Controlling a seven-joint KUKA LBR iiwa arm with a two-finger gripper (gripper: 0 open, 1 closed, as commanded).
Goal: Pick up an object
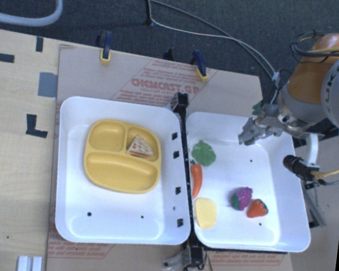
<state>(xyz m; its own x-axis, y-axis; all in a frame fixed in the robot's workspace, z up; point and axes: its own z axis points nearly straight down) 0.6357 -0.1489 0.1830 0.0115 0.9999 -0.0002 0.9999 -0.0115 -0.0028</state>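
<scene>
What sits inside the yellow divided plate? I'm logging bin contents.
A triangular sandwich wedge lies in the upper right compartment of the yellow divided plastic plate. The plate surface beneath the wedge is covered.

The gripper (pixel 248 138) is hanging over the right bin's (pixel 281 230) far edge. Below it are lying green toy lettuce (pixel 204 153), a carrot (pixel 196 179), a yellow piece (pixel 205 213), purple grapes (pixel 242 198) and a strawberry (pixel 258 208) (touching). The left bin (pixel 64 208) is holding a yellow divided plate (pixel 119 172) bearing a sandwich wedge (pixel 141 147).

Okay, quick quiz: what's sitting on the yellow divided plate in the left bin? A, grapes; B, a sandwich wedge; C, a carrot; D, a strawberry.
B: a sandwich wedge lies in the upper right compartment of the yellow divided plate; the carrot, grapes and strawberry are in the right bin.
</scene>
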